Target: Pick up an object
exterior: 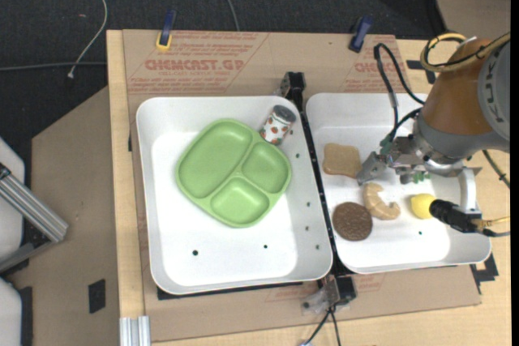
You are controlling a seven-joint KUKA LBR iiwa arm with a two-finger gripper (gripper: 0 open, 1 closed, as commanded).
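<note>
A: Start at the left. What lies in the left bin?

B: A green divided plate with three compartments, sitting slightly left of the bin's middle and turned at an angle. Just off its upper right edge, near the bin's far right corner, a small cup with a red-dotted pattern lies tipped on its side.

A: And the right bin?

B: Four things. A tan slice of toast lies near the left wall. Below it rests a round brown cookie, and just beside that, up and to the right, a pale curved piece like a croissant, touching or almost touching the cookie. Further right sits a small yellow object, with a black part of the arm's hardware against its right side.

A: Where is the gripper?

B: Low over the right bin, between the toast and the croissant, just above the croissant. The arm comes in from the right, grey with its orange band.

A: Is it holding anything?

B: I cannot tell how the jaws stand; the metal parts blur together, and nothing is seen between them.
</note>
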